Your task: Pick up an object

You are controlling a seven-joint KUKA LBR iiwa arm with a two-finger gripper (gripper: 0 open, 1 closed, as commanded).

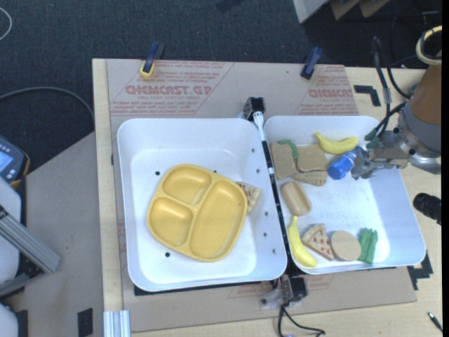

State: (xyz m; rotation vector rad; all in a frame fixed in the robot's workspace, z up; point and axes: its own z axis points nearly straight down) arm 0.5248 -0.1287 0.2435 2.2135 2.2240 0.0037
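Camera view: red print reading "CHEMCAST GP" [168, 90] is legible on the brown board under the bins, and repeated partly at the right. Gripper [354, 166] is low over the right bin [393, 209], its fingers closed on a blue object [342, 167], which sits between them near the bin's upper middle. Just beside it lies a yellow banana [335, 143]. Left bin [140, 188] contains a yellow divided plate [198, 211] with a pizza slice [249, 193] at its edge.
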